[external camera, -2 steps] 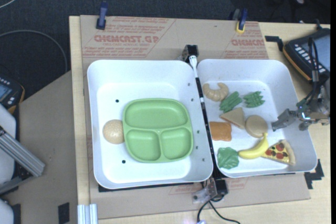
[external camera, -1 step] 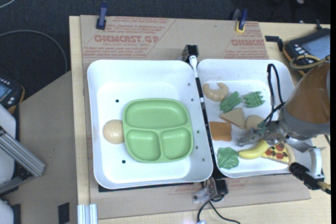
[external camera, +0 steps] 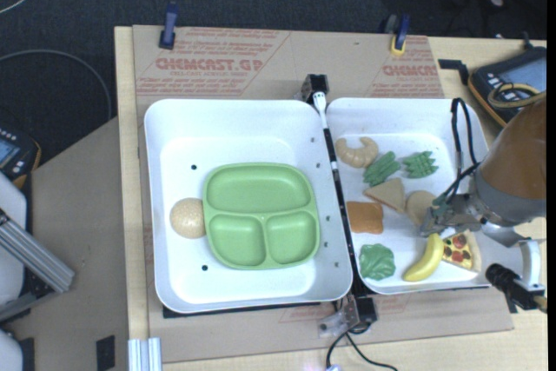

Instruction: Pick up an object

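The right bin (external camera: pixel 393 111) holds several toy foods: a croissant (external camera: pixel 356 151), a green pod (external camera: pixel 380 168), a green leafy piece (external camera: pixel 420 162), a tan wedge (external camera: pixel 391 194), an orange slab (external camera: pixel 364 217), a green lettuce piece (external camera: pixel 376 260), a banana (external camera: pixel 423 260) and a pizza slice (external camera: pixel 459 250). My gripper (external camera: pixel 437 220) is low in this bin's right half, just above the banana and beside a small beige piece (external camera: pixel 418 202). The arm's body hides the bin's right edge.
The left bin (external camera: pixel 165 187) holds a green divided plate (external camera: pixel 261 215) with a round beige roll (external camera: pixel 187 218) at its left. A black cable (external camera: pixel 459 135) loops over the right bin's far right corner. Clamps sit at the board's far edge.
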Motion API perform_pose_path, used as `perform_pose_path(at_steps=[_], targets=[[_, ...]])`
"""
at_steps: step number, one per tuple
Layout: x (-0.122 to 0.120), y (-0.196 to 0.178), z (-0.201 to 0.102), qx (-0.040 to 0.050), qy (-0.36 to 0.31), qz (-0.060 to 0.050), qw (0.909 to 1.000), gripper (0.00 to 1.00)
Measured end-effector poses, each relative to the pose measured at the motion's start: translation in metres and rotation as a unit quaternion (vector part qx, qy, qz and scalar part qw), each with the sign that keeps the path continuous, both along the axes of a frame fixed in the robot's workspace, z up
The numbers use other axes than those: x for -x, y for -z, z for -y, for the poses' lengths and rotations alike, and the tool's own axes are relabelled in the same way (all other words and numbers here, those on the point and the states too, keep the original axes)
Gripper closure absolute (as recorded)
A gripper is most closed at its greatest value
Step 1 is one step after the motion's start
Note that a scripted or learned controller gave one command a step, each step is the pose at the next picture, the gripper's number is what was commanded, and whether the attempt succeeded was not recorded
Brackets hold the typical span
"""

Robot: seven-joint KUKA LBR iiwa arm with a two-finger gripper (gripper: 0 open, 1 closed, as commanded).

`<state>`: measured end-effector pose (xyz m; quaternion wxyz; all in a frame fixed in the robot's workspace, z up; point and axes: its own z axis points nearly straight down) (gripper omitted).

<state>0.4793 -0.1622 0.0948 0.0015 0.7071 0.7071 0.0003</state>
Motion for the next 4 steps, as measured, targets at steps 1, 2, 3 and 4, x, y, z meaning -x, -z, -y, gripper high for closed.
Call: perform_pose_path(at_steps=[1, 2, 3, 4], targets=[[-0.001, -0.095, -0.078, -0.0010, -0.004, 0.003, 1.0000, 1.00], [-0.001, -0.162, -0.115, -0.0008, -0.003, 0.002, 1.0000, 1.00], [0.003, -0.032, -0.057, -0.0010, 0.004, -0.007, 1.0000, 1.00], [0.001, 0.012, -0.071, -0.0014, 0.000, -0.003, 1.0000, 1.00]])
